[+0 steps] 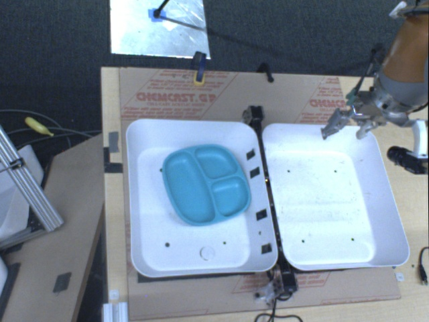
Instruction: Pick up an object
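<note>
A blue divided plate point(204, 183) with three compartments lies flat in the middle of the left white bin point(144, 247). My gripper point(346, 129) hangs over the far right corner of the right white bin point(382, 240), well away from the plate. Its two grey fingers point(331, 128) stand apart, open, with nothing between them.
Cardboard with red lettering lies under both bins. A shiny metal sheet point(159, 19) sits on the dark floor at the back. A small yellow and blue clamp point(199, 69) stands at the cardboard's far edge. Black clips point(258, 193) run along the divide between the bins.
</note>
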